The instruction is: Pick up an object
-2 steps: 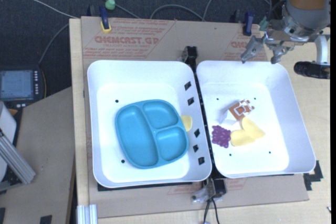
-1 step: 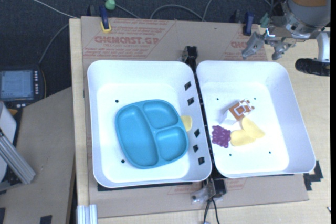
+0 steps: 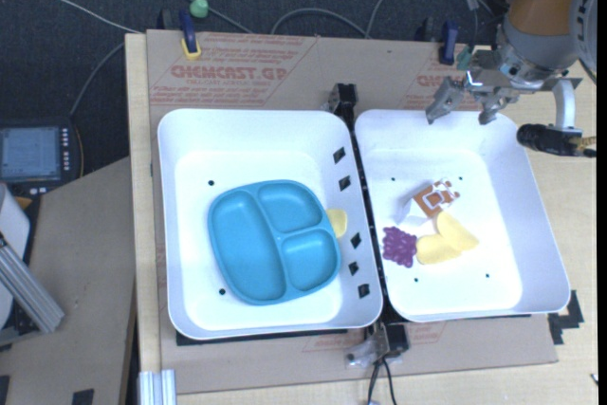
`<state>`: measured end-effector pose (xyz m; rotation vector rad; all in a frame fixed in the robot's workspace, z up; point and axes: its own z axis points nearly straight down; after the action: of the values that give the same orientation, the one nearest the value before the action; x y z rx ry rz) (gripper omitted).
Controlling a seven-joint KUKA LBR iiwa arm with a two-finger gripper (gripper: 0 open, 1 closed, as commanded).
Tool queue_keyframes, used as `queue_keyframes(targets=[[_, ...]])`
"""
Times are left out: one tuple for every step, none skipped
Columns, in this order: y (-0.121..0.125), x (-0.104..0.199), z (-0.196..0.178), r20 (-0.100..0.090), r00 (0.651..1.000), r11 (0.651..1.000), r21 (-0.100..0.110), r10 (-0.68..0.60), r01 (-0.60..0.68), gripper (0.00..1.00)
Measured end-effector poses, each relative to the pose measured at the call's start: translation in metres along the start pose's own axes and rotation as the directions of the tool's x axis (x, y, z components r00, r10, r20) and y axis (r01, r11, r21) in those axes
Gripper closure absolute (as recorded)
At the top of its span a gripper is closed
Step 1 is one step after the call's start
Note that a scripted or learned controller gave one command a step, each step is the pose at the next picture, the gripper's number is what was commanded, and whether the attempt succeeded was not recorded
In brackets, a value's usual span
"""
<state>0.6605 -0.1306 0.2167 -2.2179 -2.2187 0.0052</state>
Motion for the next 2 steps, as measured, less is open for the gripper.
queue_keyframes(targets=[[0.002,0.010,0.051,0.000,1.000,1.000,-0.001,-0.001,0.001,0.00],[-0.006,0.012,0.109,0.000,1.000,1.000,0.000,0.000,0.000,0.00]])
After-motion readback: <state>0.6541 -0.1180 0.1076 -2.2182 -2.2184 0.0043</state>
